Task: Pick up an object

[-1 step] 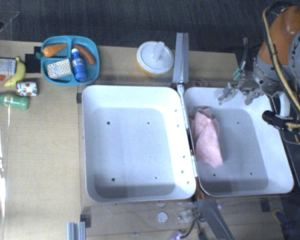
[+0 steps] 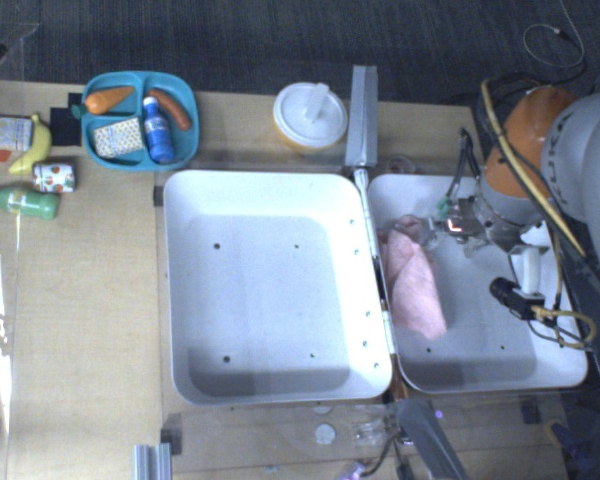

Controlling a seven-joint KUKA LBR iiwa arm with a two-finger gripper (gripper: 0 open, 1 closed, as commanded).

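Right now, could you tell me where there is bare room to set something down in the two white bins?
The left white bin has a bare floor from wall to wall. The right white bin is crowded: the pink cloth lies along its left wall and the grey arm's gripper hangs over its upper part, leaving its lower floor free.

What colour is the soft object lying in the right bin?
Pale pink. The cloth shows best in the camera view, against the right bin.

Pink cloth (image 2: 414, 280): soft, crumpled, elongated bundle, lying flat along the left side of the right bin (image 2: 480, 373), its upper end just left of the gripper (image 2: 454, 224); fingertip contact unclear
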